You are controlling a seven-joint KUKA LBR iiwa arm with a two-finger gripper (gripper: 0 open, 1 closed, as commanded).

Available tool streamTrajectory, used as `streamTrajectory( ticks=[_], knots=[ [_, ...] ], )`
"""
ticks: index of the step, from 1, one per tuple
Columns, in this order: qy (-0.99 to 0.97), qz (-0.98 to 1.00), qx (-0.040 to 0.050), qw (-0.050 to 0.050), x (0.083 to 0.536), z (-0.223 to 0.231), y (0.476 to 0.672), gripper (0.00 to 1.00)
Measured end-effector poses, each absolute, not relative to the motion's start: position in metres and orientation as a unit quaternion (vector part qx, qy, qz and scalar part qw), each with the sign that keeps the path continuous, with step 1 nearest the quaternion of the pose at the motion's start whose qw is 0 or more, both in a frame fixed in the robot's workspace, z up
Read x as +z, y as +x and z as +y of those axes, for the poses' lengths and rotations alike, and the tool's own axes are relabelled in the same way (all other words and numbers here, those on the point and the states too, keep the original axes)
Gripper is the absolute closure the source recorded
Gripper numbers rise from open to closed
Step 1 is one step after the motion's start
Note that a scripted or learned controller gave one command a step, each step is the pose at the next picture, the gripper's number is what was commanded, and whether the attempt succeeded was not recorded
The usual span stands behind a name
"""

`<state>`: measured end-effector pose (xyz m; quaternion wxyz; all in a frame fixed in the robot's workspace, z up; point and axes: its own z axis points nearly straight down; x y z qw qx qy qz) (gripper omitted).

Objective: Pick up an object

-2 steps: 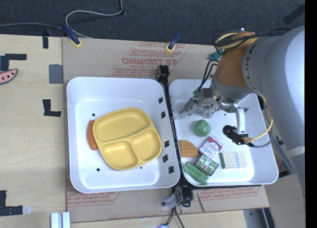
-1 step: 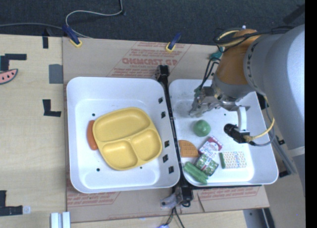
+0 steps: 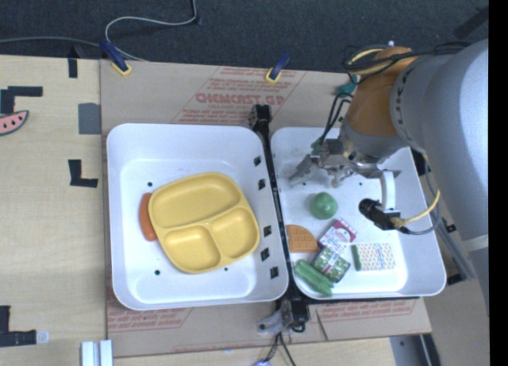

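The gripper (image 3: 317, 172) hangs in the right bin (image 3: 425, 277), fingers spread and pinching nothing — placed, I judge, to drop on the green ball (image 3: 323, 205) just nearer.

My arm (image 3: 444, 110) reaches in from the right, its grey body filling the far right side, the orange band (image 3: 377, 106) showing just above the wrist. The wrist points down and to the left. I see the gripper (image 3: 317, 172) with its metal fingers (image 3: 303, 171) splayed apart, nothing between them.
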<state>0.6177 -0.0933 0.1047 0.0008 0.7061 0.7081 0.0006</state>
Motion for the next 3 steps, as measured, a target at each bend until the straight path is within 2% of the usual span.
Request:
streamTrajectory(
  ticks=[1, 2, 3],
  knots=[
    [0.707, 0.708, 0.0010, 0.002, 0.086, -0.100, 0.584, 0.00],
    [0.707, 0.708, 0.0010, 0.002, 0.096, -0.100, 0.584, 1.00],
    [0.707, 0.708, 0.0002, 0.001, 0.268, -0.062, 0.539, 1.00]
  ],
)
